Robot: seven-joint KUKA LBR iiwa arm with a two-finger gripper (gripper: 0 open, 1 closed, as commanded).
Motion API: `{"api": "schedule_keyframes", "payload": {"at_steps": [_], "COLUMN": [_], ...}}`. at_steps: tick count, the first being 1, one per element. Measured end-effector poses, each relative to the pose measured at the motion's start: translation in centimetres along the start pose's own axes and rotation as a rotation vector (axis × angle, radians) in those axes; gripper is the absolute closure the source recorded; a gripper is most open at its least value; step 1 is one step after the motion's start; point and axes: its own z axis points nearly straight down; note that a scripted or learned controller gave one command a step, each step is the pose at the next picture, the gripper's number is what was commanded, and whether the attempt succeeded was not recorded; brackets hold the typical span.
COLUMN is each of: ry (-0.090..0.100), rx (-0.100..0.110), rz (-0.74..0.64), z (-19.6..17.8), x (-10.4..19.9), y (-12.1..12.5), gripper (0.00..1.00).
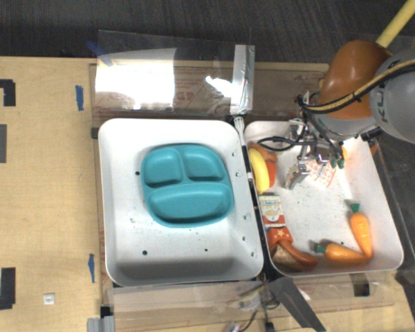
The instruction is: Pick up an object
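Note:
My gripper (307, 163) hangs over the upper middle of the right bin (386, 206), below the orange wrist band (351, 75). It sits just right of a yellow banana (260, 170) that lies against the bin's left wall. Nothing is visibly held in it. An orange carrot (360, 232) lies by the right wall, and a second carrot (343, 252) lies along the front. A small printed packet (270, 209), a red star-shaped toy (282, 236) and a brown sausage-like piece (294, 255) line the left and front-left of the bin.
The left bin (117, 206) holds a teal divided plate (187, 184) in its middle. A clear plastic sheet (166, 81) stands behind the bins. Cables (277, 144) loop off the wrist above the banana. Bare white floor shows in the right bin's centre (311, 209).

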Motion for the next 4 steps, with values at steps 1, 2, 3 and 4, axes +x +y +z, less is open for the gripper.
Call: {"api": "schedule_keyframes", "payload": {"at_steps": [1, 2, 3, 4], "ry": [-0.001, -0.003, -0.003, -0.004], "rx": [0.002, 0.002, 0.002, 0.004], "rz": [0.036, 0.071, 0.246, 0.266], "z": [-0.1, -0.2, -2.1, -0.2], "x": [2.1, 4.0, 3.2, 10.6], "y": [1.7, 1.7, -1.2, -4.9], "gripper": [0.00, 0.00, 0.00, 0.00]}}
